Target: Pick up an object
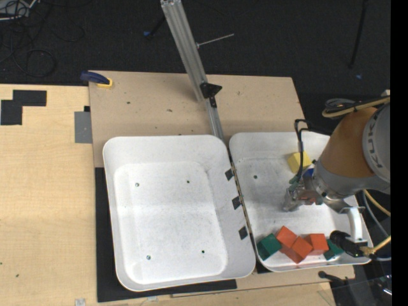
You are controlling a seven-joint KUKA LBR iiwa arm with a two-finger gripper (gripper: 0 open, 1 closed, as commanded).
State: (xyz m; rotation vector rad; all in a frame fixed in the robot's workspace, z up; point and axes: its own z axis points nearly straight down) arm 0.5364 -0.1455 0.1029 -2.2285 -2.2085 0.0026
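Two white bins share the desk; jaws [294, 199], state unclear, sit apart from the orange blocks [294, 244], risking an empty grasp.

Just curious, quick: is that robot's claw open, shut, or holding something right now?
Gripper: cannot be told; it is down in the right white bin, too small and dark to read.

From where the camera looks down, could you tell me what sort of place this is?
Probably a robotics lab's grasping test bench: a grey-and-orange arm reaches into one of two white bins, coloured blocks lie there, and cables trail on the dark floor.
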